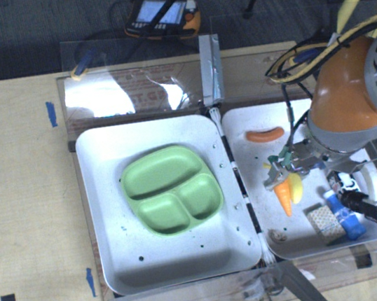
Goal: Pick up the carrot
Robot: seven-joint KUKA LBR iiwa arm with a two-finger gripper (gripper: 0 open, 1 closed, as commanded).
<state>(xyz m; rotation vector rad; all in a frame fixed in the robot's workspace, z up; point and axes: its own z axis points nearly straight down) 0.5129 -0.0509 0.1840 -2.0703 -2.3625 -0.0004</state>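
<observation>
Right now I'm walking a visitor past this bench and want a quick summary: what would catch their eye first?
Probably the green divided tray lying in the left white bin. Next, the arm's orange band looming over the right bin, with the gripper down just above the carrot. An orange-red sausage lies near that bin's far edge, and a blue item near its front.

Light: bright and even, cast from above.
Glare: a white patch is seen on the clear panel (98, 97) behind the left bin (97, 153).
Shadows: soft, short.
Focus: slightly soft throughout; fine detail is smeared.
</observation>
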